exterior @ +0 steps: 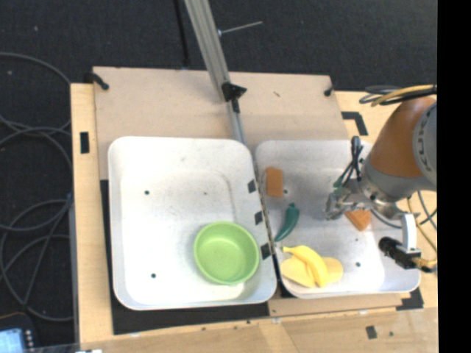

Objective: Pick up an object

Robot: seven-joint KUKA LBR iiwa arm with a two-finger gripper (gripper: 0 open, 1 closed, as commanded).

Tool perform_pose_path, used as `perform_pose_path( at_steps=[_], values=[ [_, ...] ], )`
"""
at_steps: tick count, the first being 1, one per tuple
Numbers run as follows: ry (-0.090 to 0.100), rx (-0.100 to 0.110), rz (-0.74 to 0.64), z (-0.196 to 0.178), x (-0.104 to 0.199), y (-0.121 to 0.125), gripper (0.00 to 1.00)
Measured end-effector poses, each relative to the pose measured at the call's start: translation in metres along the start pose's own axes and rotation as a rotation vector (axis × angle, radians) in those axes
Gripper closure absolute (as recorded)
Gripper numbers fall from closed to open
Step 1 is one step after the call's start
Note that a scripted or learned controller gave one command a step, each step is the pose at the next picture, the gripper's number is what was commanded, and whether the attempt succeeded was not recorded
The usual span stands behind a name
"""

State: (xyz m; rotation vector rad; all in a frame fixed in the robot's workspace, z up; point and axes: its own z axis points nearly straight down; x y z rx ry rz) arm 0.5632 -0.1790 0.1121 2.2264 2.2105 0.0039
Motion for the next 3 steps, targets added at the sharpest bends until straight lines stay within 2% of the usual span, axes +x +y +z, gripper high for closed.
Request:
perform_pose_path(
  at_steps=[3],
  values=[
    [-0.001, -0.003, -0.011, -0.159, 0.011, 0.015, 1.00]
  ],
)
